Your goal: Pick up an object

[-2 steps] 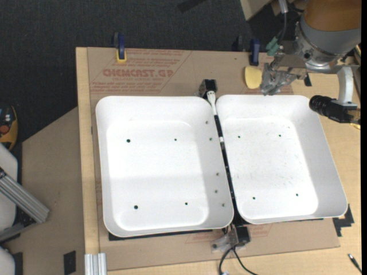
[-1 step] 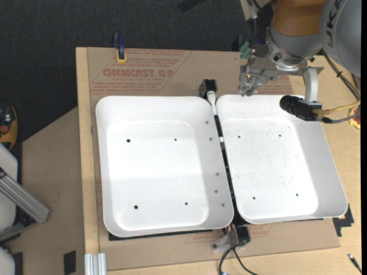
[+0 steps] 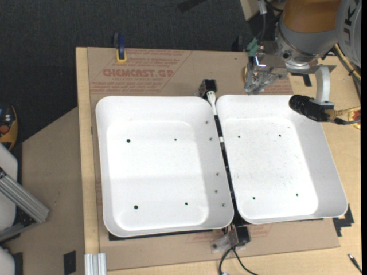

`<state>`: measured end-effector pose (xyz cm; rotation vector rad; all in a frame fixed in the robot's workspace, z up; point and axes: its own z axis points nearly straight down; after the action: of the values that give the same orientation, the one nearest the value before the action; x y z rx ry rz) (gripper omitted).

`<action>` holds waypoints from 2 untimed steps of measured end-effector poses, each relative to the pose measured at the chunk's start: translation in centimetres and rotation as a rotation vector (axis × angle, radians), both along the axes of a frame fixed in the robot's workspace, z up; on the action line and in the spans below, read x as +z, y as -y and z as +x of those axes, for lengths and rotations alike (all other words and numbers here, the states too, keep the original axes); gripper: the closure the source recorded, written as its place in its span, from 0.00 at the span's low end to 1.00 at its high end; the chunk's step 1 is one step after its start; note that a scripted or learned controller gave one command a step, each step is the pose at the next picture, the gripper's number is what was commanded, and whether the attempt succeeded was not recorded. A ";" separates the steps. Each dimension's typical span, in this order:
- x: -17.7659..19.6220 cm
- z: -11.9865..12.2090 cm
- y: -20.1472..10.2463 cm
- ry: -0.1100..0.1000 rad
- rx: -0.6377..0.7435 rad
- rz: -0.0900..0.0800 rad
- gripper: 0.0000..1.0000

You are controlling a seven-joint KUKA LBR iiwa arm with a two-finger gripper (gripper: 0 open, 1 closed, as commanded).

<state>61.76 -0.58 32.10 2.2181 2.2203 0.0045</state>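
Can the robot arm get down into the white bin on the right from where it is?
Probably yes. The gripper hangs just past the far rim of the right bin, and nothing stands between them, so a short move down and inward should get it inside.

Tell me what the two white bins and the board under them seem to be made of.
Left bin and right bin: probably thin moulded plastic, smooth and slightly glossy, judging by rounded corners, formed rims and soft sheen. Board: looks like a sheet covered in brown matte paper masking, with red printed lettering; the material underneath cannot be told.
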 end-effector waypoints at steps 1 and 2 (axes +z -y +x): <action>-8.6 -3.3 -13.0 -0.015 0.011 0.003 1.00; -3.9 -0.6 -5.3 0.002 -0.008 -0.002 1.00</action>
<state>61.13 4.74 28.21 2.2242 2.2096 0.0043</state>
